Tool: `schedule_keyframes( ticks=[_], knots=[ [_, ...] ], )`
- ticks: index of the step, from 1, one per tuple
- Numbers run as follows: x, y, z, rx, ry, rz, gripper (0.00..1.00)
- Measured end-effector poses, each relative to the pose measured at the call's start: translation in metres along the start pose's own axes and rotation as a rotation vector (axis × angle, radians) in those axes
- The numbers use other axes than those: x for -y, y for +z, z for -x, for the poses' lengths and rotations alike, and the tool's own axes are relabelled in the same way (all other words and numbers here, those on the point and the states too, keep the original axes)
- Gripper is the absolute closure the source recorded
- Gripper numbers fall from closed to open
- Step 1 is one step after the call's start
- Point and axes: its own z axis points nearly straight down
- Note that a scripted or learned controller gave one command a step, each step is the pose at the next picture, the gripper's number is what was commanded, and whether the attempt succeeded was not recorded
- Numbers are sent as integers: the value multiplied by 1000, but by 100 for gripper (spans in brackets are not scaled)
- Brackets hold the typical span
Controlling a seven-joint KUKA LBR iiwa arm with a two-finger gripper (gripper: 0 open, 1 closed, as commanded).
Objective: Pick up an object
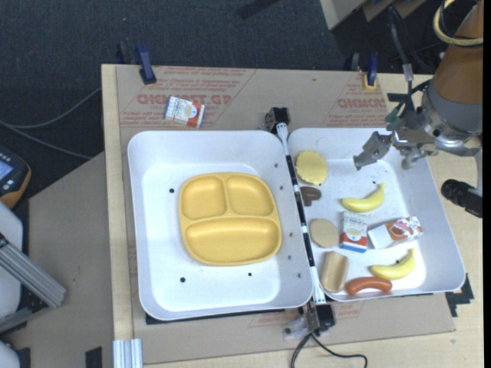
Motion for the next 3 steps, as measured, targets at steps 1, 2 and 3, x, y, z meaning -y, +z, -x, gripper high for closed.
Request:
schedule_keyframes(
  ticks=[1,2,3],
  knots=[
    [-10,97,52,0,6,-9,0],
    [-12,176,36,12,1,11,0],
    [0,170,16,12,1,24,0]
  ],
)
